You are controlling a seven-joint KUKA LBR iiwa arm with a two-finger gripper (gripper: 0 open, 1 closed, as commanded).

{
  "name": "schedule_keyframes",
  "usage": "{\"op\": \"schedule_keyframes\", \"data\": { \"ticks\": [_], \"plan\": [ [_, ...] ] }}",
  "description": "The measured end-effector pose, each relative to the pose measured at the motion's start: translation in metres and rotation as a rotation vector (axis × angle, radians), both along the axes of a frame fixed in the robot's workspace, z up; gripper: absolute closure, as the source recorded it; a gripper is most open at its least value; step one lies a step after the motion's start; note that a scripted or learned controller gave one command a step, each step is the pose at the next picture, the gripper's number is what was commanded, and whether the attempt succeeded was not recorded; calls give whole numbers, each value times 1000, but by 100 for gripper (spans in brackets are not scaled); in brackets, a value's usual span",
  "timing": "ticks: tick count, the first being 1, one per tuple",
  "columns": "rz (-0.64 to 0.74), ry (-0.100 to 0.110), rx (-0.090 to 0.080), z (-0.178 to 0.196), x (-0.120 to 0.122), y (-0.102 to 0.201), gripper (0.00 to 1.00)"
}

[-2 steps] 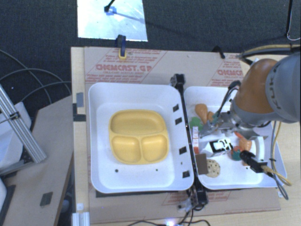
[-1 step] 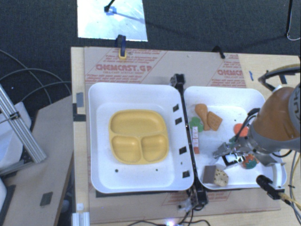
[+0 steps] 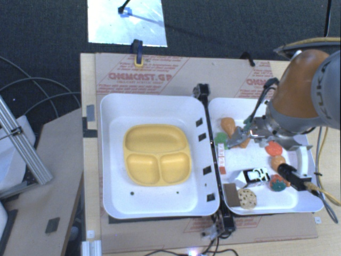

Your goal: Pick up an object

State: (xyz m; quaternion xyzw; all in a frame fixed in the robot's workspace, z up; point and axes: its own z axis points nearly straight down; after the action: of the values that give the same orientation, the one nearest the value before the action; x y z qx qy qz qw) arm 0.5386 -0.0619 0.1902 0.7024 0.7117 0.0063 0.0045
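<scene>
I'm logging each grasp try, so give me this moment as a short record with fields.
left bin: white bin holding a yellow divided tray
right bin: white bin with small items, among them an orange piece, a cookie, a red-orange piece
arm: grey arm with orange band, over the right bin
gripper: gripper low beside the orange piece
grasp: none visible

Light bright and even, coming from above. White bins [image 3: 154, 103] look washed out, nearly glowing. Shiny sheet [image 3: 127, 14], far up and left of claw [image 3: 241, 137], shows strong glare. Soft small shadows under arm [image 3: 301, 92] and toys beside claw. Dark floor stays dim. Picture a bit grainy and soft; small toys below claw look fuzzy.
</scene>
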Motion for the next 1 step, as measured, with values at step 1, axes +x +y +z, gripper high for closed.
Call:
{"op": "schedule_keyframes", "data": {
  "ticks": [1],
  "plan": [
    [-17, 18, -5, -110, 24, -67, 0]
  ]
}}
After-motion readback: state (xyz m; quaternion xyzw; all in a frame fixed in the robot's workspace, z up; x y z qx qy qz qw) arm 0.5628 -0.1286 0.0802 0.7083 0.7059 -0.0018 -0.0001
